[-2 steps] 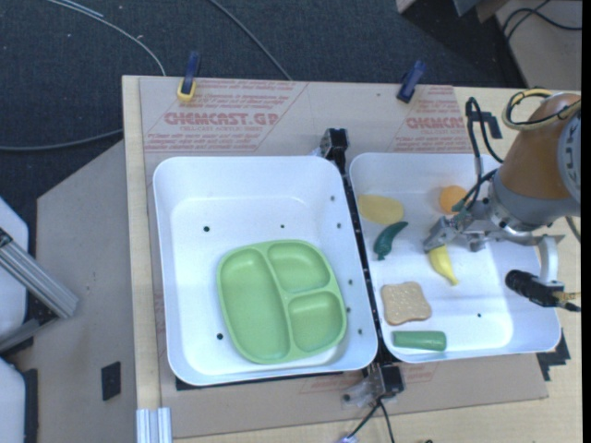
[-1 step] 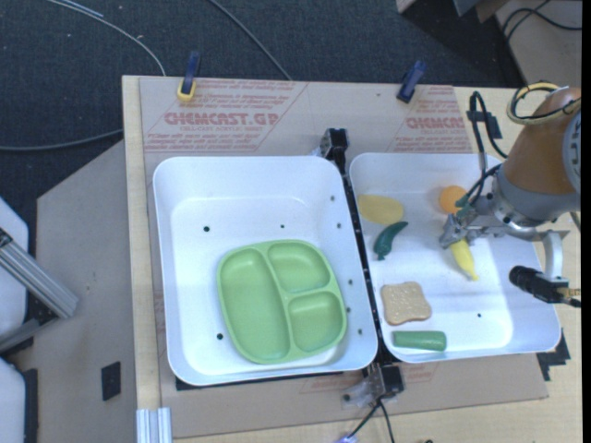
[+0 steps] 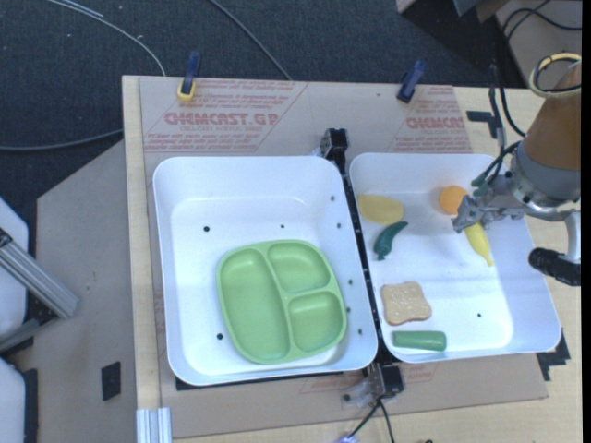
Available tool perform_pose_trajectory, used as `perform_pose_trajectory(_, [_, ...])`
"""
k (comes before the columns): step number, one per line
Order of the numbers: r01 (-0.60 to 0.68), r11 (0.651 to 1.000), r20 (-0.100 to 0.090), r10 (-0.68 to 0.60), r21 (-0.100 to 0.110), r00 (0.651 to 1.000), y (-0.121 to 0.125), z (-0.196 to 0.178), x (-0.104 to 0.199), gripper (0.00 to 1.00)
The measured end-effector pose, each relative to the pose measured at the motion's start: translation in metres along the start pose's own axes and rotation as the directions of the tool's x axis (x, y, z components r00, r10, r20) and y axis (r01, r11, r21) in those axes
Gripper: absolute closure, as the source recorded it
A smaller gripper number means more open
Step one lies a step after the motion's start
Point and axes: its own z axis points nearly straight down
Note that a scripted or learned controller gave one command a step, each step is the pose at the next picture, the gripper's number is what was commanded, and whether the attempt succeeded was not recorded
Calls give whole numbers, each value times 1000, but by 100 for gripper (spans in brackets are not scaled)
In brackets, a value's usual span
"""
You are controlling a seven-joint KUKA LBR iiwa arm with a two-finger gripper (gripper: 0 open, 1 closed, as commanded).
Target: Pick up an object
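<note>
Arm comes in from the right, pincer (image 3: 473,216) low in the right bin (image 3: 517,335), at its upper right area. Can't tell the pincer's state from this angle, the wrist blocks it.

Right bin contents: orange ball (image 3: 451,198) just left of the pincer, yellow banana-like piece (image 3: 480,243) right below it, touching or nearly so. Pale yellow piece (image 3: 380,209) and dark green pepper (image 3: 389,238) near the left wall. Toast slice (image 3: 405,304) lower down, green cucumber-shaped piece (image 3: 419,341) along the front wall.

Left bin (image 3: 175,201) holds a green divided plate (image 3: 277,299), flat, toward the front. Both bins sit on the desk (image 3: 138,247).
</note>
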Motion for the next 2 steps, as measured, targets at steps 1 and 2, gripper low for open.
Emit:
perform_pose_trajectory(1, [1,1000,2,-1,-7,1000,2,-64,-1,100])
perform_pose_trajectory(2, [1,1000,2,-1,-6,1000,4,-128,3,100])
